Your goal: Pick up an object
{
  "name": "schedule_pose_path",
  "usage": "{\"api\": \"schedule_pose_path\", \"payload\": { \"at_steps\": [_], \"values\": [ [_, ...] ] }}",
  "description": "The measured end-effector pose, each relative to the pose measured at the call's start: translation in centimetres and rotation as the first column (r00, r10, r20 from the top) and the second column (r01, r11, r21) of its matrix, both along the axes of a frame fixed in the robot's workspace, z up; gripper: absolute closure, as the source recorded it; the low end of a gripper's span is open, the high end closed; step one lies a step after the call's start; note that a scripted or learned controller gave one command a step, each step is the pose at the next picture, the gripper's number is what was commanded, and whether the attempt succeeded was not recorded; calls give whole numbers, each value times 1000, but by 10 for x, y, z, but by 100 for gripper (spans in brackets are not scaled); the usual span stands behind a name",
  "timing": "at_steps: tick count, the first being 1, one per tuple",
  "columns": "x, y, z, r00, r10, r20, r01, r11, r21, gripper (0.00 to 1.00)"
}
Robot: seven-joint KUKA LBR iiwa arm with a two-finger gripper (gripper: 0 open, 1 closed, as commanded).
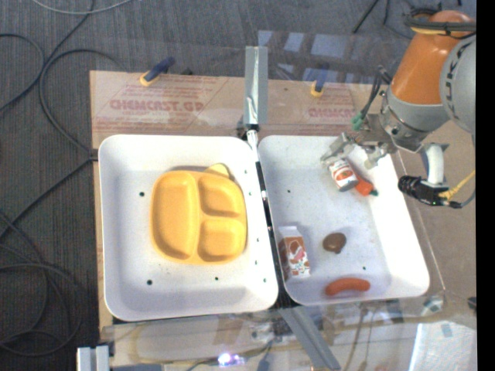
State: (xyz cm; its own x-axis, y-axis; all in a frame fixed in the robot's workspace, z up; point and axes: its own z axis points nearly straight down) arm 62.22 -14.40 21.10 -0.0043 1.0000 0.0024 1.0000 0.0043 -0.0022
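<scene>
Small can point(343, 174) clamped between the jaws, gripper point(349, 154) above right bin point(402, 242)

I see my grey arm point(433, 83) reaching in from the right, orange band uppermost, wrist angled down-left, with the gripper point(354, 151) low in the upper part of the right-hand bin.

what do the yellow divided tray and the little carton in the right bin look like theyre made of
The yellow divided tray looks like molded plastic: one uniform colour, rounded compartment edges, a soft sheen. The carton looks like printed cardboard or a plastic toy copy: boxy, flat faces, brown and white print. The view cannot settle which.
</scene>
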Motion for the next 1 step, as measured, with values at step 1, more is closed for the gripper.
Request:
{"api": "schedule_pose_path", "payload": {
  "at_steps": [1],
  "values": [
    [6, -14, -100, 977, -213, 0, 213, 977, -9, 0]
  ]
}}
